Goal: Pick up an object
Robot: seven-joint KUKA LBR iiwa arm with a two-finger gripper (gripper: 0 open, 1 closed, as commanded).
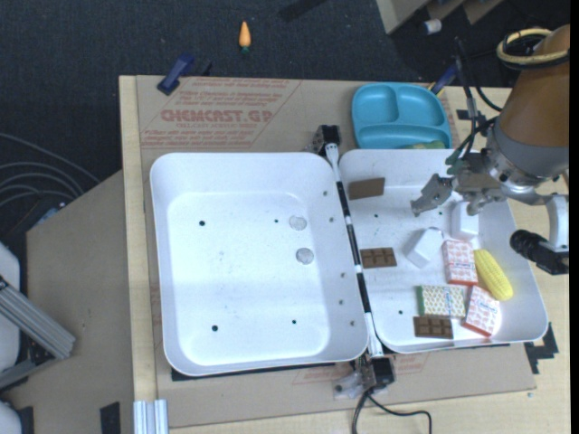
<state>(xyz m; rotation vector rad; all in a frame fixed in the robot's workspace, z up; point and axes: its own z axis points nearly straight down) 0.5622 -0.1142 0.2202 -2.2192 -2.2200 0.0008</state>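
Observation:
My gripper (pixel 448 213) hovers over the back of the right bin (pixel 534 319), reaching in from the right. It is open, with nothing between its fingers. Just below it lies a small white block (pixel 420 247). A red-and-white packet (pixel 460 262) and a yellow corn cob (pixel 493 274) lie to the lower right of the gripper. A brown card (pixel 366 188) lies to its left, near the bin's back wall. A chocolate bar (pixel 378 259) rests beside the divider. A green patterned packet (pixel 441 300), a second red packet (pixel 482 313) and another chocolate bar (pixel 433 327) sit near the front.
The left bin (pixel 172 179) holds two small round discs (pixel 301 240) near its right wall. A blue divided tray (pixel 401 116) stands behind the right bin. A blue clip (pixel 176 73) lies at the board's back left corner. Cables run behind the arm.

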